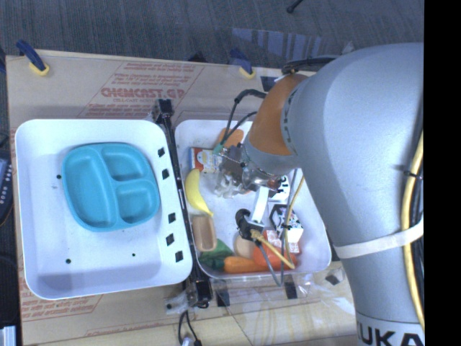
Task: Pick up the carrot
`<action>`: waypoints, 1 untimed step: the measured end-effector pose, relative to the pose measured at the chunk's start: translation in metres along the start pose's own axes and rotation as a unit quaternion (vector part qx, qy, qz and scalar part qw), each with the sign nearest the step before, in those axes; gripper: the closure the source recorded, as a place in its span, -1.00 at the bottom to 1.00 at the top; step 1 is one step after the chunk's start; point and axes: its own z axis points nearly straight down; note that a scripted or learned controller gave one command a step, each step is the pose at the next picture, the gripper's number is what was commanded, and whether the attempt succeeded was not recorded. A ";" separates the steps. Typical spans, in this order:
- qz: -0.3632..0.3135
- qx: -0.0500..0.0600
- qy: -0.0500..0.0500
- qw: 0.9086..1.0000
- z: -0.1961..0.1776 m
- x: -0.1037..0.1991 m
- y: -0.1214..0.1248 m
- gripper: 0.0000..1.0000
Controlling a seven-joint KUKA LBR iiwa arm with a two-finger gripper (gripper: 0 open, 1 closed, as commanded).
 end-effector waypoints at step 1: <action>-0.092 -0.012 0.000 0.996 -0.228 0.006 0.042 1.00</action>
